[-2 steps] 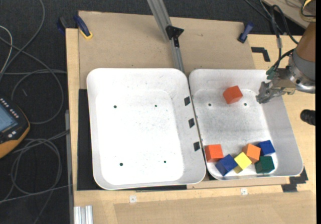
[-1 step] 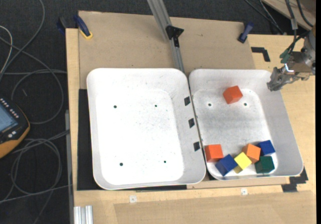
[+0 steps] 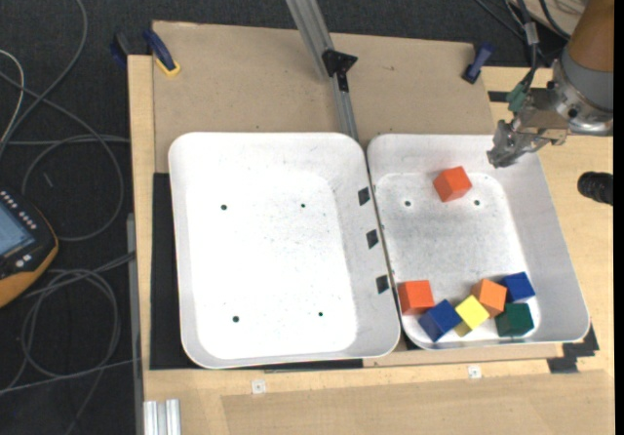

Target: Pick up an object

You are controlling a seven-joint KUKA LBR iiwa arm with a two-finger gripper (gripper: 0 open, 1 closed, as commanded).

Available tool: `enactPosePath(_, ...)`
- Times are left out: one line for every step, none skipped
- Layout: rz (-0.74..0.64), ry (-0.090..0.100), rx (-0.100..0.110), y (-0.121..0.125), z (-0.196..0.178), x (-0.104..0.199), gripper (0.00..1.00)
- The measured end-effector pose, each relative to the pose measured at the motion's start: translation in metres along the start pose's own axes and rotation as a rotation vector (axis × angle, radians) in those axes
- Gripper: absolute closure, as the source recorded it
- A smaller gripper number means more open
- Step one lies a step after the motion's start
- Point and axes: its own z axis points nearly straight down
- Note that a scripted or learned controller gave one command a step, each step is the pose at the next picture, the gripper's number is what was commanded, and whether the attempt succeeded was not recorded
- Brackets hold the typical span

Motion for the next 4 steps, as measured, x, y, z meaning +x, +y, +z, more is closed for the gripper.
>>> enactPosePath(-0.001, 0.003, 0.006, 0.008, 0.016, 0.059, 1.00)
enactPosePath(-0.002, 0.003, 0.007, 0.019, 0.027, 0.122, 1.00)
enactPosePath(-0.001, 0.002, 0.005, 0.031, 0.041, 0.176, 1.00)
enactPosePath(-0.001, 0.002, 0.004, 0.030, 0.045, 0.227, 1.00)
